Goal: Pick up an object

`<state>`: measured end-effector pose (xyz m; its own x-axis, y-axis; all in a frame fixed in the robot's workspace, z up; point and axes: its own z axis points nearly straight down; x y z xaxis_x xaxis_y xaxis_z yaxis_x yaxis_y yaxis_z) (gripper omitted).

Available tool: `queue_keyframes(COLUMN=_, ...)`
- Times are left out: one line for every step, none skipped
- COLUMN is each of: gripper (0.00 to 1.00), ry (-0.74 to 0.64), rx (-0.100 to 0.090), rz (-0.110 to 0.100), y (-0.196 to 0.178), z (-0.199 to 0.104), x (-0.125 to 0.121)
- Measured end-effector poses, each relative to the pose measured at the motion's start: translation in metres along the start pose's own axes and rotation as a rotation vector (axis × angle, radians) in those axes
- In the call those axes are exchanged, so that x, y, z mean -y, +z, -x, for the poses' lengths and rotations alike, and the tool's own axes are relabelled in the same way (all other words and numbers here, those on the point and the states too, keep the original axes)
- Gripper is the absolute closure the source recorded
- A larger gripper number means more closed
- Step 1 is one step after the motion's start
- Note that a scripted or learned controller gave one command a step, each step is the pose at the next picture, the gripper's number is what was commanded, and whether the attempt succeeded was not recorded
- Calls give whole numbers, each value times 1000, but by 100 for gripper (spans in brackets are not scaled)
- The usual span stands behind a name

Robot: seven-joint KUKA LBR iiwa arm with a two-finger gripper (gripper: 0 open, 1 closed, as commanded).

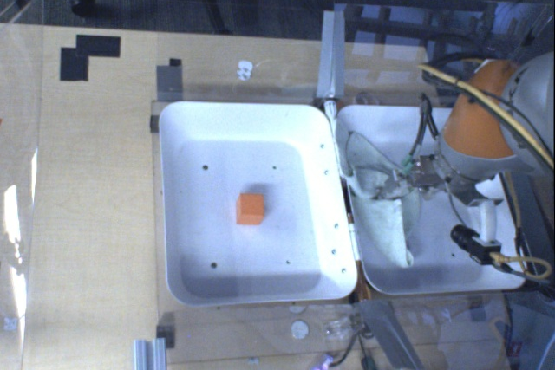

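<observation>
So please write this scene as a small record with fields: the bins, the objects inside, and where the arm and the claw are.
left bin: holds one orange cube, near the middle of the floor
right bin: holds a pale crumpled cloth along its left side
arm: reaches in from the right, over the right bin
claw: low over the right bin, at the cloth's upper part
cube and claw: apart, in different bins

One fixed camera above the bench point(87, 212), slanted down, seemingly mid-range, both bins point(173, 186) framed
</observation>
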<state>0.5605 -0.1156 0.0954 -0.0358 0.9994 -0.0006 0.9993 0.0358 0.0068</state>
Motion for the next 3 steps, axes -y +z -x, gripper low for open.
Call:
queue_keyframes(gripper=0, ry=-155, rx=-2, rz=-5, y=-62, z=-19, x=44)
queue_keyframes(gripper=0, ry=-80, rx=-1, rz=-4, y=-89, z=-44, x=-3)
queue_keyframes(gripper=0, ry=-107, rx=1, rz=12, y=3, z=-20, x=-47)
